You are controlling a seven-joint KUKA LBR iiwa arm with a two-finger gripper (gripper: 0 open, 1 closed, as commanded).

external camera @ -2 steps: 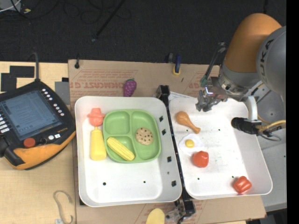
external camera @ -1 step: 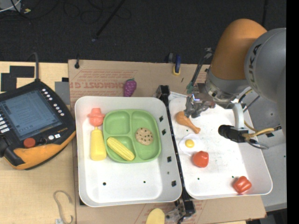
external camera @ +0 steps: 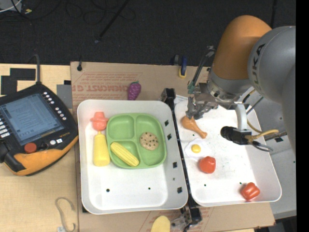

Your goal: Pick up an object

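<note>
Right white bin (external camera: 270,187) holds red plastic pepper (external camera: 250,191), red tomato (external camera: 207,165), fried egg toy (external camera: 195,148), then tan plastic drumstick (external camera: 193,126) with claw (external camera: 194,111) just above it, grip state unreadable; approach step, next needs lowering and closing on drumstick.

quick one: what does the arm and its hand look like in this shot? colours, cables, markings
The arm is a bulky, rounded grey casing with a large orange dome-shaped section toward the wrist. Part of dark lettering shows on the grey shell beside the orange. Below it, the hand is a small dark grey metal assembly with thin fingers. A thin cable or rod runs along its left side, and a white cable loops down nearby.
</note>
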